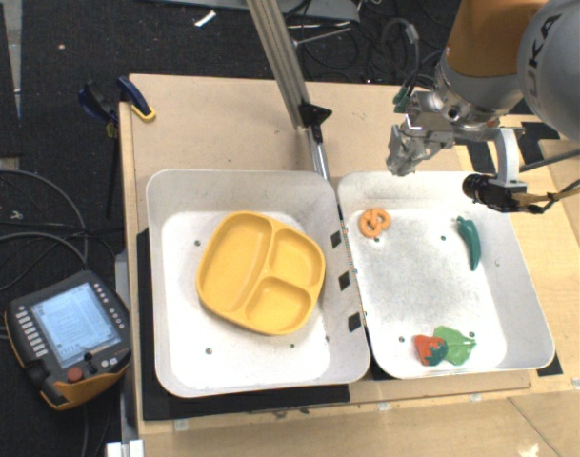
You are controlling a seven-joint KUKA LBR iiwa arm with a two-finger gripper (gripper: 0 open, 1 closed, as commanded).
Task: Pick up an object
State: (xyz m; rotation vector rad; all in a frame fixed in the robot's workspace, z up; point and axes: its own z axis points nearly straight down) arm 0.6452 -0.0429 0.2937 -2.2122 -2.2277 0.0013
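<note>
Nearest the camera, well away from the gripper (402, 163) toward the view's lower left, a teach pendant (66, 336) lies off the bench, out of the arm's reach and no part of the job.

Largest on the bench are the two bins. The left bin (175, 198) lies beyond the gripper's far side, toward the view's left, and holds a yellow divided plate (261, 272), flat and broad. I judge it a poor first choice for a narrow two-finger tool. The right bin (432, 274) lies directly below and in front of the gripper, which hangs over its back rim. That suggests the pick is aimed here.

In that bin, furthest from the gripper at the near edge, lies a red and green toy (445, 347), a lumpy cluster. Closer, off toward the arm's side, a slim green pepper (470, 241) lies lengthwise on the floor.

Smallest and closest is an orange pretzel (373, 222), just in front of the gripper and slightly toward the left bin, near the back corner. It is flat and looped, with holes, and stands apart from everything else. It looks the likeliest target.

Nothing hangs from the gripper, and whether it is released or clenched I cannot tell from this angle.
</note>
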